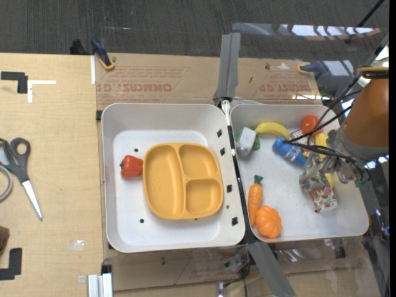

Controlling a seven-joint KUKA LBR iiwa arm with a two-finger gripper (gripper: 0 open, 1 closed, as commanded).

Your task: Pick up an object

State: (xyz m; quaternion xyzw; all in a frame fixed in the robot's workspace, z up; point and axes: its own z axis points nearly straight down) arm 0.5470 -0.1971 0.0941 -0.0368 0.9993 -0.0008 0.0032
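Bottom of the right bin [346, 224] first, since it's closest to cam: an orange pumpkin-like toy [268, 221] sits there, w/ a carrot [255, 198] just above it, the two touching or nearly so, carrot's green top pointing away from cam. From my remote seat I read both as lying near the divider between the bins.

Further back in the same bin: a small white-and-green block [247, 139] near the divider, a banana [272, 129] beside it, then a blue item [291, 151] lying slanted, partly under the cables. An orange-red piece [309, 124] sits by the back right corner, w/ something yellow [321, 140] just below it.

Arm comes in from the right, orange band up top. Gripper [315, 178] hangs low over the right side of the right bin, right above a patterned red-and-white packet [323, 198] that lies on the bin floor, tilted. Can't tell if the pincer is released or clenched; metal clutter and cables hide it. Can't tell if it touches the packet either.

Left bin [117, 228]: a yellow three-compartment plate [183, 180] in the middle, a red pepper [131, 166] touching its left edge.

Bench left of the bins: scissors [21, 169], well apart from everything.
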